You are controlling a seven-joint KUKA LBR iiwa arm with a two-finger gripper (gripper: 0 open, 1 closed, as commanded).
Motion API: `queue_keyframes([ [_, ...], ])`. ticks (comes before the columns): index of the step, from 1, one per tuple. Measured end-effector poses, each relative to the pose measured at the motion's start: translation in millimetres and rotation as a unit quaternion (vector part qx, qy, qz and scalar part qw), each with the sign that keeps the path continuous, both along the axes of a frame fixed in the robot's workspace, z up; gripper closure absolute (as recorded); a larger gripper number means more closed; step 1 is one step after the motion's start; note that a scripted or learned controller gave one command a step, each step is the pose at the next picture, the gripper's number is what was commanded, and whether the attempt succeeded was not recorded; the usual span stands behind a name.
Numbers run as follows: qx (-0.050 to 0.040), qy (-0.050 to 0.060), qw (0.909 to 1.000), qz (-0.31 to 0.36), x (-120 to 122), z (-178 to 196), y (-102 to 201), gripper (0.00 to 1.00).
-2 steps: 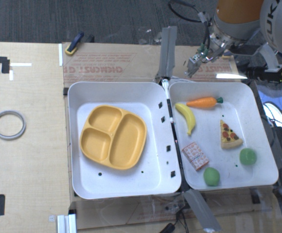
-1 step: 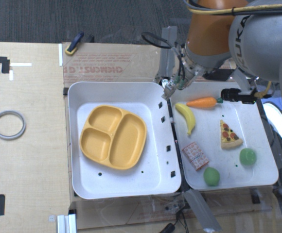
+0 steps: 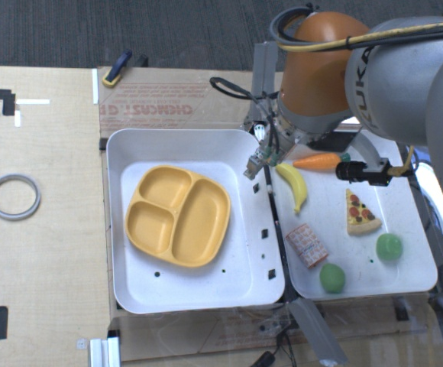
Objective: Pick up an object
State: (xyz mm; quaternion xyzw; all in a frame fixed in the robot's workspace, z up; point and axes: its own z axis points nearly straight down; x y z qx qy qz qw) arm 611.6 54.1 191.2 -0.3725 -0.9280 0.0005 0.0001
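The right bin (image 3: 416,277) holds a yellow banana (image 3: 296,186), an orange carrot (image 3: 317,161), a toy pizza slice (image 3: 361,214), a red-and-white patterned block (image 3: 307,245) and two green round fruits (image 3: 389,247) (image 3: 331,277). A yellow divided plate (image 3: 178,215) lies in the left bin (image 3: 122,228). My gripper (image 3: 258,163) hangs over the wall between the two bins at their far end, just left of the banana's top and the carrot's tip. Nothing is visibly held in it.
A roll of grey tape (image 3: 13,196) lies on the bench at the left. A blue-and-yellow tool (image 3: 118,67) rests on the cardboard behind the bins. The grey arm with its orange band (image 3: 324,60) covers the far right corner.
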Motion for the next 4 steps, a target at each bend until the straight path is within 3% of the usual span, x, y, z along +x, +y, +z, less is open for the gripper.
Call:
queue_keyframes([
  [1,0.0002,-0.002,0.9999,0.012,41,36,49,1.00],
  [2,-0.0001,-0.001,1.0000,0.007,28,166,95,1.00],
  [3,-0.0005,-0.001,0.9961,-0.089,34,250,39,1.00],
  [4,-0.0015,-0.002,0.9961,-0.088,35,259,39,1.00],
])
